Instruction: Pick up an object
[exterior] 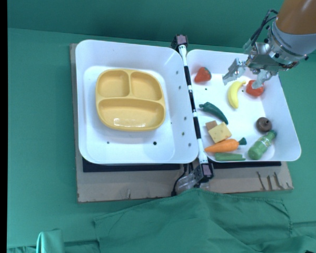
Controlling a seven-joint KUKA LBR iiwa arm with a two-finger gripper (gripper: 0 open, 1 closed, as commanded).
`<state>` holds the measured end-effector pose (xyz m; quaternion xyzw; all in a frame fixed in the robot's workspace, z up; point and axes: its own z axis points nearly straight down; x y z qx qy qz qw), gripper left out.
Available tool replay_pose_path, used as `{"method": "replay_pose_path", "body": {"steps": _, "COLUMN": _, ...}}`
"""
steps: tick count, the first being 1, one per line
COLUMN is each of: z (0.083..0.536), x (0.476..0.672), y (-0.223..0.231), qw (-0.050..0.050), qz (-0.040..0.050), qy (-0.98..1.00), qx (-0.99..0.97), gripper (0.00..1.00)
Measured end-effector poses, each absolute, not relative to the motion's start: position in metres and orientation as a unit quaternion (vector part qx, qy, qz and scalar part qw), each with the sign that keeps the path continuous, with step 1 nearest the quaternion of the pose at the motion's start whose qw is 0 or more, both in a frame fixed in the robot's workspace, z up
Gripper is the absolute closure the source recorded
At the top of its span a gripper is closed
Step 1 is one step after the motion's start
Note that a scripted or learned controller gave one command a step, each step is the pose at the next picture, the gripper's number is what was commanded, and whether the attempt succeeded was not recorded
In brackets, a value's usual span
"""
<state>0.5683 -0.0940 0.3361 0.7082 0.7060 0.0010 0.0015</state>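
Note:
My gripper (247,78) hangs open over the back of the right bin (284,121), its two fingers spread apart with nothing between them. Just below it lies a yellow banana (234,94). A red tomato (254,89) sits by the right finger, partly hidden by it. A strawberry (203,75) lies to the left near the bin divider. Further forward are a dark green pepper (214,111), a yellow cheese wedge (219,133), a carrot (223,146), a green pea pod (229,156), a green bottle (261,146) and a brown round piece (263,124).
The left bin (89,57) holds a yellow divided plate (129,99). A hinged black-and-white bar (192,107) runs between the bins. Both bins rest on a cardboard sheet (126,190), with crumpled green cloth (200,223) in front.

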Motion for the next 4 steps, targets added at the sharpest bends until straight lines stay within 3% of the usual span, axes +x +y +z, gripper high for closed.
{"method": "replay_pose_path", "body": {"steps": 1, "z": 0.349, "x": 0.569, "y": -0.095, "qw": 0.004, "qz": 0.0028, "qy": 0.705, "qx": 0.709, "gripper": 1.00}}
{"method": "replay_pose_path", "body": {"steps": 2, "z": 0.397, "x": 0.630, "y": -0.163, "qw": 0.007, "qz": 0.0022, "qy": 0.705, "qx": 0.710, "gripper": 1.00}}
{"method": "replay_pose_path", "body": {"steps": 3, "z": 0.486, "x": 0.691, "y": -0.180, "qw": 0.009, "qz": 0.0036, "qy": 0.706, "qx": 0.708, "gripper": 1.00}}
{"method": "replay_pose_path", "body": {"steps": 4, "z": 0.491, "x": 0.700, "y": -0.187, "qw": 0.005, "qz": 0.0010, "qy": 0.706, "qx": 0.708, "gripper": 1.00}}
